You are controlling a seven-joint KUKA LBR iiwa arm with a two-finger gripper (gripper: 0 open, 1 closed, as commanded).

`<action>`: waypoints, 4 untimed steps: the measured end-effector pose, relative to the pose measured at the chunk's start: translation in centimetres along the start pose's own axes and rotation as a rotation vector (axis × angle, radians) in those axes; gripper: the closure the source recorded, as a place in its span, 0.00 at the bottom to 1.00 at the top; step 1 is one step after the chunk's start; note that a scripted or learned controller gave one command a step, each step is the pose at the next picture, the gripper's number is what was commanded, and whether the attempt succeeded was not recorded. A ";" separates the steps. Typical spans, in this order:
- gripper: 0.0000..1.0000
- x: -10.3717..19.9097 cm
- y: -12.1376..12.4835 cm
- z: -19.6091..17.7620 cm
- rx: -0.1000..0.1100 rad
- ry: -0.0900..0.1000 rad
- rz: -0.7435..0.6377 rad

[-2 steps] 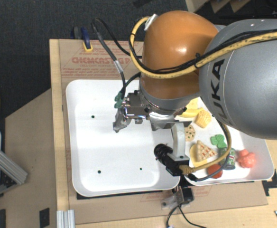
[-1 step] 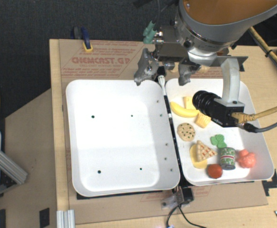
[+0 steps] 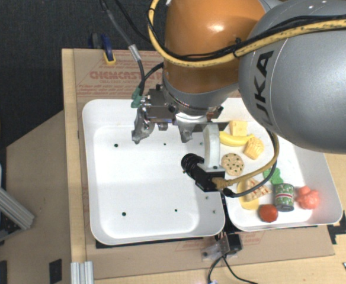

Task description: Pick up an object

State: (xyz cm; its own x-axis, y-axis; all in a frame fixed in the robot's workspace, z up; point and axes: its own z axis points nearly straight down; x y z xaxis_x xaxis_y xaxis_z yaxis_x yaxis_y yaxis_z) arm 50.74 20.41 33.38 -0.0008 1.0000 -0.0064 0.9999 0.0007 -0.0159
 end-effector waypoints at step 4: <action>1.00 0.9 0.3 8.0 -0.027 0.010 0.001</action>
State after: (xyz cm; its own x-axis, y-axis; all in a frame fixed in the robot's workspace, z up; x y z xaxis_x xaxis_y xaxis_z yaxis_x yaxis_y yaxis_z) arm 50.91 21.27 25.40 0.0005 1.0000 0.0033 0.9999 -0.0006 0.0108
